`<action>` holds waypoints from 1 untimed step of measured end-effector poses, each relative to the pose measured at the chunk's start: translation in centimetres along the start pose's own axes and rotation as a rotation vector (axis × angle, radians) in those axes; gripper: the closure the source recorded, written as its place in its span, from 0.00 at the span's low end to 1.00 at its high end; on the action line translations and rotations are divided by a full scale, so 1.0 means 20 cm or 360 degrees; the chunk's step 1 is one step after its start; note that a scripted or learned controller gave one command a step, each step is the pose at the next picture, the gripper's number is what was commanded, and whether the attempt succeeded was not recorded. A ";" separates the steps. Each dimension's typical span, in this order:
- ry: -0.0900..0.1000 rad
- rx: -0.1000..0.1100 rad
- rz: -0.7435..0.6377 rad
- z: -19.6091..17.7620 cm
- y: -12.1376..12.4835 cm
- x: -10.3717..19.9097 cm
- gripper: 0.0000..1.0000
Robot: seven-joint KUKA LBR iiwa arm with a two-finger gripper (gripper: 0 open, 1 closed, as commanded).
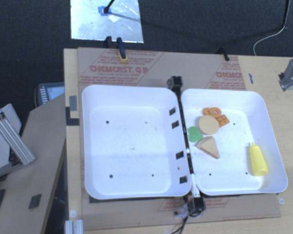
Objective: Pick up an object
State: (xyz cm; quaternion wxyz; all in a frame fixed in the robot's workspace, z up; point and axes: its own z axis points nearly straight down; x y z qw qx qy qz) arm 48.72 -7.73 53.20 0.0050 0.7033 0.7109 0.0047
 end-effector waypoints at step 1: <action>0.0003 0.0020 -0.0002 0.20 0.00 0.42 1.00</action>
